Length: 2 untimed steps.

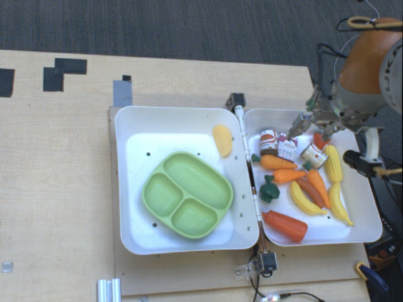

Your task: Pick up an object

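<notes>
Toy food fills the right bin (pixel 371 228): two small jars with red lids and white labels (pixel 277 145) near its upper left corner, a carrot (pixel 277 163) just below them, a second carrot (pixel 291 175) lower down, a broccoli piece (pixel 269 191), a red pepper (pixel 285 226) at the bottom, several bananas (pixel 306 200) and an ear of corn (pixel 333 163) toward the right. The labels are too small to read. The gripper (pixel 313 126) hangs over the upper part of this bin, its jaws spread apart, one finger slanting toward the jars and the other toward a small white-labelled container (pixel 313 157); nothing sits between them, and whether a tip touches anything cannot be told. In the left bin (pixel 123 187) lie a green divided plate (pixel 187 195) and a yellow lemon-like piece (pixel 222 140) by the upper right wall. Both bins rest on the wooden tabletop (pixel 56 187).
</notes>
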Tool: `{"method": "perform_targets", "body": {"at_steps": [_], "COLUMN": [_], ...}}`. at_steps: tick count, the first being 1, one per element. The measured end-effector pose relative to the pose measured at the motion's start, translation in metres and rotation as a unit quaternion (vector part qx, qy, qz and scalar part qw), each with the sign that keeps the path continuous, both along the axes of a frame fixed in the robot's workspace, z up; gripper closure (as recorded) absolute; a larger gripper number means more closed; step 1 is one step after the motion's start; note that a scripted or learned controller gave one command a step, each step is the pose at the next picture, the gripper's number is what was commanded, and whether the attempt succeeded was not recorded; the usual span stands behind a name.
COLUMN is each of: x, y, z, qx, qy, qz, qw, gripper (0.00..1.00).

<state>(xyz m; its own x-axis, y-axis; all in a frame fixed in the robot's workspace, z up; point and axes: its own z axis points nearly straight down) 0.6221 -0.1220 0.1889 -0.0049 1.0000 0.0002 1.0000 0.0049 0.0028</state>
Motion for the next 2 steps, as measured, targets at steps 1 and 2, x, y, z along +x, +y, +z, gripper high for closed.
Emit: {"method": "perform_targets", "body": {"at_steps": [1,2], "x": [0.008,0.009], "y": [0.022,0.024], "z": [-0.083,-0.072], "qx": [-0.0004,0.0004], "qy": [-0.001,-0.002], "qz": [-0.001,0.000], "qw": [1.0000,1.0000], "gripper": [0.00,1.00]}}
